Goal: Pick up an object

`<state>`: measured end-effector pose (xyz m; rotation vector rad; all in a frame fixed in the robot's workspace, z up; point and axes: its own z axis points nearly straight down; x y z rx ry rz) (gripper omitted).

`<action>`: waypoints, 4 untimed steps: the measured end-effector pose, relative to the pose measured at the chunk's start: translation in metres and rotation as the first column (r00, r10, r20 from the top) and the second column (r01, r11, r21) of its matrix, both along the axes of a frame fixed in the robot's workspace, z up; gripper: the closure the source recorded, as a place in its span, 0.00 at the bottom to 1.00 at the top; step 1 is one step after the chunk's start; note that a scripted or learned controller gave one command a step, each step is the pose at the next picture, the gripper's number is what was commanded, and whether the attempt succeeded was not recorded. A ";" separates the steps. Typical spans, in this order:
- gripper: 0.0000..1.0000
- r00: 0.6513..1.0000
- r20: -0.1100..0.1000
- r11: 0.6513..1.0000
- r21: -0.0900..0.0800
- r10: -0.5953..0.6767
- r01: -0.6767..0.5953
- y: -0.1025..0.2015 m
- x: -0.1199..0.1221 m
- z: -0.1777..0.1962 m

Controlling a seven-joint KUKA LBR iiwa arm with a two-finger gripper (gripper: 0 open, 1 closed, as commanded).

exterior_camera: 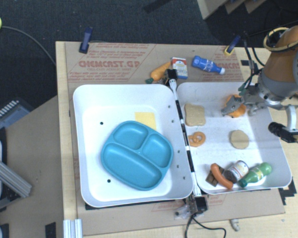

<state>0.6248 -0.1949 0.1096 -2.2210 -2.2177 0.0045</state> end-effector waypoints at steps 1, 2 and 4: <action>0.00 1.000 0.006 1.000 -0.001 0.003 -0.002 0.008 0.042 -0.025; 1.00 1.000 0.012 1.000 -0.003 0.003 -0.003 0.007 0.044 -0.013; 1.00 1.000 0.007 1.000 0.001 0.004 -0.004 0.138 -0.034 0.099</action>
